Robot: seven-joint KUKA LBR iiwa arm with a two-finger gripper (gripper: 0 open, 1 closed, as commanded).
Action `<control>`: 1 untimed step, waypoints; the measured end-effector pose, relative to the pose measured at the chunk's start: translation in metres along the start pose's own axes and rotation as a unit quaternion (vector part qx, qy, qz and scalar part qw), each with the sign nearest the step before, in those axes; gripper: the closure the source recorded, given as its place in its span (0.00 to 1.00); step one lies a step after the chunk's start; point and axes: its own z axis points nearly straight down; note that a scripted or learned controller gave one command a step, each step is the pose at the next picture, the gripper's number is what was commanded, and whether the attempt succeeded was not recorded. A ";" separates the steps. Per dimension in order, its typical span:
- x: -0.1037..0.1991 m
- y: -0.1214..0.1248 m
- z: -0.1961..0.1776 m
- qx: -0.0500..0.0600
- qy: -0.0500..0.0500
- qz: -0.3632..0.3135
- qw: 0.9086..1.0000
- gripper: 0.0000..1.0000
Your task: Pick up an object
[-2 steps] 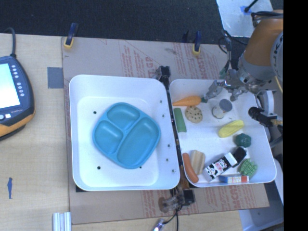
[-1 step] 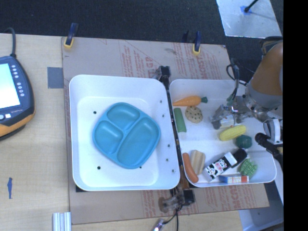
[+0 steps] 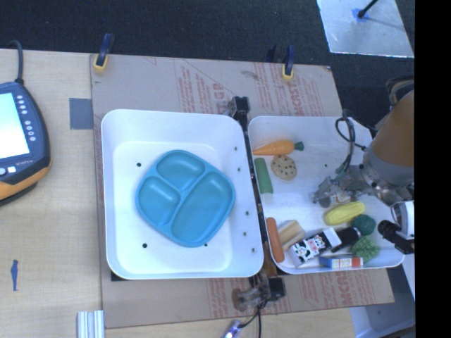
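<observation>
The gripper [image 3: 331,193] hangs low in the right bin [image 3: 315,129], just above-left of the yellow corn cob [image 3: 343,213], and I cannot tell its state (dark and blurred). This looks like the reach step. Next, it must centre over the corn and descend.

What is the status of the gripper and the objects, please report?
Gripper low in right bin, above yellow corn; finger state unclear. Nothing seen held. Toys crowd that bin: carrot, cookie. Blue plate in left bin.
</observation>
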 end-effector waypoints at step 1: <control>-0.020 -0.068 0.000 0.000 0.000 0.000 1.000 0.00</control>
